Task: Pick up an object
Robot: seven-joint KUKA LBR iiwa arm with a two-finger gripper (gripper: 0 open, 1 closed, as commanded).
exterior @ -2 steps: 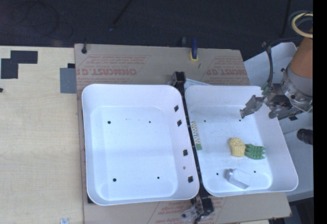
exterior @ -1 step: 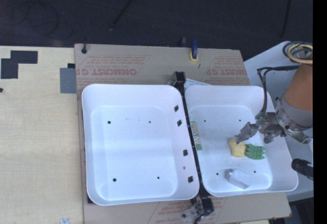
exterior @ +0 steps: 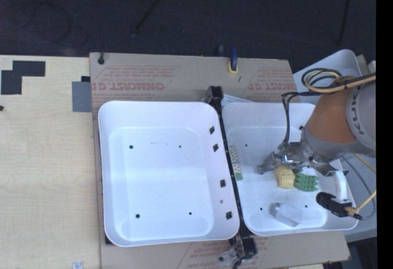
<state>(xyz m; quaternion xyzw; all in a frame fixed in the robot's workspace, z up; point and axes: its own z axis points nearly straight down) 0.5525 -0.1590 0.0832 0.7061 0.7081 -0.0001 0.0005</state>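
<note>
Two white bins share the desk; in the right bin, the gripper sits just at 12 o'clock of a yellow toy; its opening cannot be told.

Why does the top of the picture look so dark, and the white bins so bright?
In the camera view, light falls on the bench, so the left bin and right bin glare nearly pure white, while the floor behind stays unlit; the small yellow object and green object look soft and blurry.
</note>
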